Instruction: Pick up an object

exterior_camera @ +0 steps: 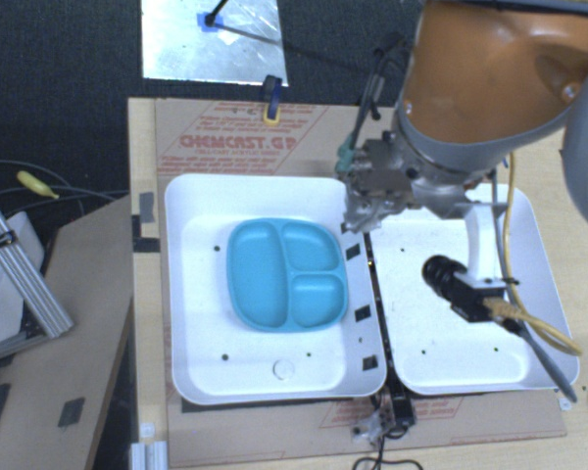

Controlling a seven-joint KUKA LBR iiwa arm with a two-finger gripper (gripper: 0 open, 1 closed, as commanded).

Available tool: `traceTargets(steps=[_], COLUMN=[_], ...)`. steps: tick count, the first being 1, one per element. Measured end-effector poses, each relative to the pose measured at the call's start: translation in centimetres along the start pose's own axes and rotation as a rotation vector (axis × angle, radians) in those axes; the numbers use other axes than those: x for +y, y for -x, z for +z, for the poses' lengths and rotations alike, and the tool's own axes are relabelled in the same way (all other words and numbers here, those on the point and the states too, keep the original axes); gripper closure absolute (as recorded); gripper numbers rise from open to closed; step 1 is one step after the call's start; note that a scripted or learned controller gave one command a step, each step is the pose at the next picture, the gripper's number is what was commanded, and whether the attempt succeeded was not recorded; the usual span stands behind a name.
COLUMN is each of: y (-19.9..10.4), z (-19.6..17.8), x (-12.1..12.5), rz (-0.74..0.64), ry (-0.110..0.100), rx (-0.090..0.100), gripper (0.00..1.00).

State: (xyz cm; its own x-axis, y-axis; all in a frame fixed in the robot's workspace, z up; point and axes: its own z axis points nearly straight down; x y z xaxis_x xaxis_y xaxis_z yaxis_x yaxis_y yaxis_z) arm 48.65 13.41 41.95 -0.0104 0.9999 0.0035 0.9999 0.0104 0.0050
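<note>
Camera view: arm [490, 67] slants down, gripper [365, 213] over left bin rim [265, 178].

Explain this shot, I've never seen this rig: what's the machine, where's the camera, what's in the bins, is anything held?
One fixed camera above the bench looks down at a slant. The big grey and orange shape at upper right is a robot arm, reaching in from the right. Its two-finger gripper hangs over the seam between two shallow bins, near their far end. The left white bin holds a light blue plastic plate with three compartments, lying flat. The right white bin sits under the arm. I see nothing held by the gripper.
</note>
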Motion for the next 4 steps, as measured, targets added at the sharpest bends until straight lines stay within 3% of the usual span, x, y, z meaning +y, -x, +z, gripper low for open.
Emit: traceTargets(steps=[2,3,4], y=[0.5,6.7,-3.1], z=[-2.5,-0.2,0.8], x=[0.0,4.7,3.0], rz=[0.005,0.016,-0.003], ry=[-0.001,-0.003,-0.004], rx=[-0.002,-0.006,0.0], gripper=[1.0,1.0,1.0])
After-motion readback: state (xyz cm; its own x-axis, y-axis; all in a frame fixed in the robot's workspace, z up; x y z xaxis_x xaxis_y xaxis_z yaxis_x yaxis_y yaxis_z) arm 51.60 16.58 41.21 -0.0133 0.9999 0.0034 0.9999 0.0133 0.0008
